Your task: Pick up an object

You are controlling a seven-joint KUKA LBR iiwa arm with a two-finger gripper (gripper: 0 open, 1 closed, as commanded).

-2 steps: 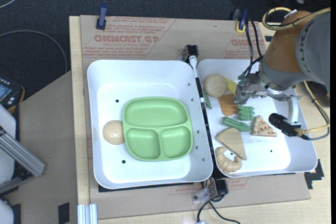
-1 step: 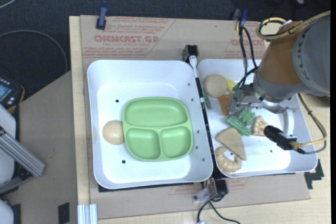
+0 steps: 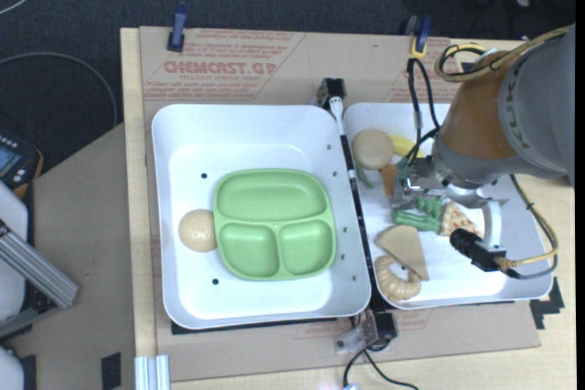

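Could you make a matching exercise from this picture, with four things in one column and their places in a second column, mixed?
Things:
1. green tray
2. tan ball
3. bagel
4. end effector

Places:
A. front of the right bin, near the divider
B. middle of the left bin
C. over the right bin, above the green toy
D. left bin, touching the tray's left side

Pairs: 1-B, 2-D, 3-A, 4-C
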